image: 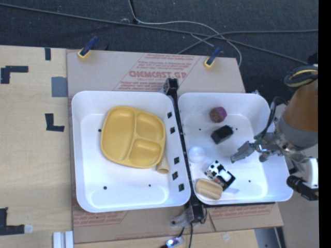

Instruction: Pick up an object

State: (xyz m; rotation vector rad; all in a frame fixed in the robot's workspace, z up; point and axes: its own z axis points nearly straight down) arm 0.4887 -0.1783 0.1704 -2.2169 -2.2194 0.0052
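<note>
The right bin (258,105) holds a purple ball (217,113), a black block (222,134), a pale translucent ball (196,153), a black-and-white patterned piece (221,173) and a tan rounded block (209,189). My gripper (253,155) hangs over the right side of this bin, to the right of the black block and above the patterned piece. Its fingers are open, with nothing between them. One fingertip (237,156) points left toward the bin's middle.
The left bin (83,138) carries a yellow divided plate (133,136), with a small tan piece (163,165) at its lower right edge. A black divider clip strip (178,138) runs between the bins. Cables cross the dark floor behind the bench.
</note>
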